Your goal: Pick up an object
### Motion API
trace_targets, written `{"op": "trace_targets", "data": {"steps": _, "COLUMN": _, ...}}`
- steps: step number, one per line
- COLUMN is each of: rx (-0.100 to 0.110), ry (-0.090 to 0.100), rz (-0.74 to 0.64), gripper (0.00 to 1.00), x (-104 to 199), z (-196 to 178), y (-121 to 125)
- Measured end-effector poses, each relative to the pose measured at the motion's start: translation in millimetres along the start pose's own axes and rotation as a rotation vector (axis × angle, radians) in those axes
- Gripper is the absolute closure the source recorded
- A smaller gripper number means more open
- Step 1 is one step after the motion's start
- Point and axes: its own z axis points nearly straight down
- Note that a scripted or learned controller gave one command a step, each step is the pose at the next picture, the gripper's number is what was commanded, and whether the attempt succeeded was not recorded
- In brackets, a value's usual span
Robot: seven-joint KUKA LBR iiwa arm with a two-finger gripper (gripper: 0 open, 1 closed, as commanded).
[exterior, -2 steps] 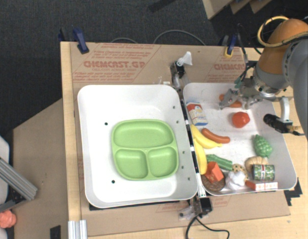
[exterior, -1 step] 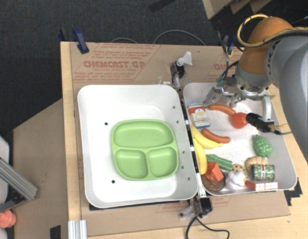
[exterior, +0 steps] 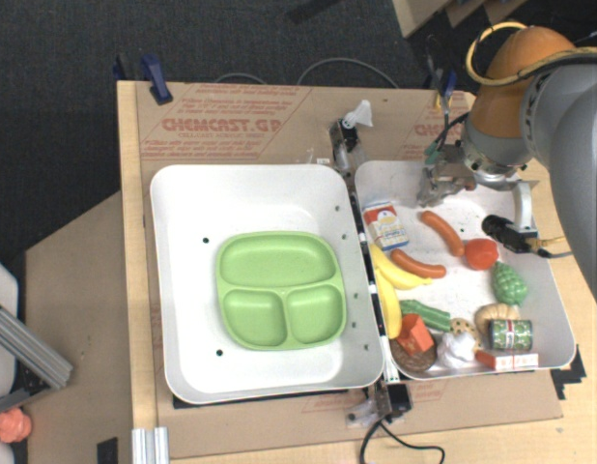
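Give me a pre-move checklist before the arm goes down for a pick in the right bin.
1. Gripper over the right bin: ok, it hangs above the bin's far end.
2. Jaws open: cannot tell, the wrist hides them.
3. Nothing held already: cannot tell.
4. Target within reach: ok, the sausage lies just nearer than the gripper, with bare floor around it.
5. Clutter at the near end: not ok, the can, banana and orange block crowd together.
6. Left bin holds the green divided tray, ready for a drop: ok.
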Motion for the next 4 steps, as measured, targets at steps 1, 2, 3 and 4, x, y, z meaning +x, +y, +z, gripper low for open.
{"op": "trace_targets", "data": {"steps": 1, "rx": -0.008, "ry": -0.003, "rz": 0.004, "gripper": 1.0, "x": -29.6, "z": -74.5, "y": -2.9}}
{"op": "trace_targets", "data": {"steps": 2, "rx": 0.0, "ry": 0.0, "rz": 0.002, "gripper": 0.0, "x": -27.4, "z": -69.0, "y": -4.0}}
{"op": "trace_targets", "data": {"steps": 3, "rx": 0.01, "ry": 0.004, "rz": 0.002, "gripper": 0.0, "x": -17.7, "z": 16.4, "y": -29.1}}
{"op": "trace_targets", "data": {"steps": 4, "rx": -0.001, "ry": 0.001, "rz": 0.001, "gripper": 1.0, "x": -18.0, "z": 0.3, "y": -25.9}}
